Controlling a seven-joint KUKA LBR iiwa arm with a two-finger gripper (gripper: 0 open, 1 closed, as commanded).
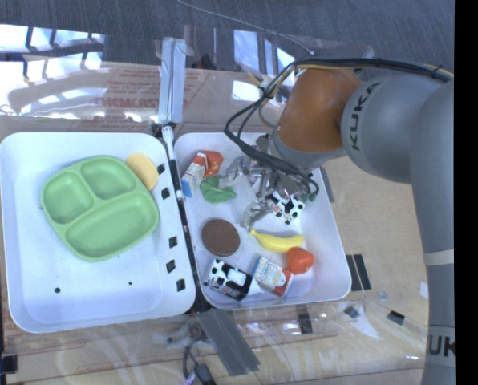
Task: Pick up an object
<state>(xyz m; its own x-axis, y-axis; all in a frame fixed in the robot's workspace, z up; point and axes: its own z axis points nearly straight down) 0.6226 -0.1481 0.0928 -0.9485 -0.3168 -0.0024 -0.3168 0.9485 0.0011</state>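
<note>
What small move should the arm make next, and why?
Probably lower straight down: the gripper hovers in the right bin over the black-and-white cow toy, just above the banana, with nothing visibly between its fingers.

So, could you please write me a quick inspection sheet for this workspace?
Surface: two white bins side by side, left bin, right bin.
Job's things: in the right bin, banana, brown disc, cow-print carton, small carton, red piece, green piece.
Clutter: green divided plate and yellow piece in the left bin.
Grippers: gripper low over the right bin; holding nothing visible.
Cables: black cables loop at the wrist.
Surroundings: cardboard behind the bins.
</note>
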